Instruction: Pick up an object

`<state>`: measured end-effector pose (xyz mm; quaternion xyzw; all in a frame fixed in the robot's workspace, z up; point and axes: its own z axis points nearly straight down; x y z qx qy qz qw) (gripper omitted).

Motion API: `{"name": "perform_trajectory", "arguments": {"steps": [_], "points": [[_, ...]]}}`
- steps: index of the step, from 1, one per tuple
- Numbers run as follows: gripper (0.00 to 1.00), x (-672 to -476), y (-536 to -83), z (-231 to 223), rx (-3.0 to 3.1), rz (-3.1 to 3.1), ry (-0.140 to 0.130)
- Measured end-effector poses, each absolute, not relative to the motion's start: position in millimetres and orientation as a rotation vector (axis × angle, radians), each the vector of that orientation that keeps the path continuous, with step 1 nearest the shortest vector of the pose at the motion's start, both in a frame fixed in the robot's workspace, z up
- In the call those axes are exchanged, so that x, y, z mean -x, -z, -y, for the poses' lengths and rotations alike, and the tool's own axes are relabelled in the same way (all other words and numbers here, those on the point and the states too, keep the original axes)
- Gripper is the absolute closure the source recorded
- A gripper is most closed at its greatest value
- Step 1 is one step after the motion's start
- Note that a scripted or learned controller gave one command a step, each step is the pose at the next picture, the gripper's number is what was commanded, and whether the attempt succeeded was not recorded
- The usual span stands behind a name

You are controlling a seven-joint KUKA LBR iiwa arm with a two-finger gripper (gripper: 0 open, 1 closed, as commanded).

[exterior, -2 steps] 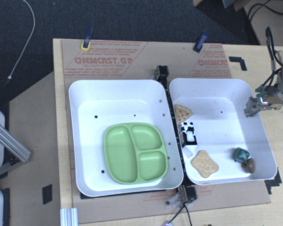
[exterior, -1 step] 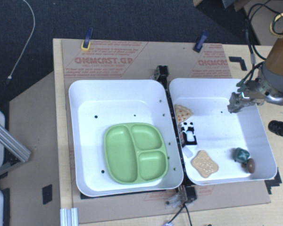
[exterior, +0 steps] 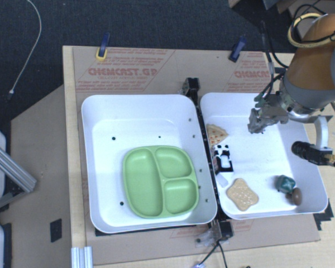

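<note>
Near right corner, right bin point(exterior: 301, 208): a teal and brown object point(exterior: 288, 187) lies against the near right wall, well apart from the gripper.
Near middle, right bin: a tan cracker-shaped piece point(exterior: 242, 195) lies flat on the floor, nearer than the gripper and to its left.
Left bin point(exterior: 95, 149): a green divided plate point(exterior: 159, 180) rests in its near half.
Left wall, right bin: a small black-and-white object point(exterior: 224, 157) sits just beside the divider, with a tan wedge-shaped piece point(exterior: 216, 133) just beyond it.
Gripper point(exterior: 258, 125): hangs over the far middle of the right bin, right of the wedge and apart from it; nothing is seen between the fingers.
Jaws: I cannot tell how wide they stand.
</note>
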<state>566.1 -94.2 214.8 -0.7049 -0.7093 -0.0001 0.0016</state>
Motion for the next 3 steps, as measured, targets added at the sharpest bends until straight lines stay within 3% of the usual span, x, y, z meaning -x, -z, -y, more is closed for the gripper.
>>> {"name": "perform_trajectory", "arguments": {"steps": [3], "points": [[1.00, -597.2, -219, -59, 2.215, 2.228, 0.003]]}}
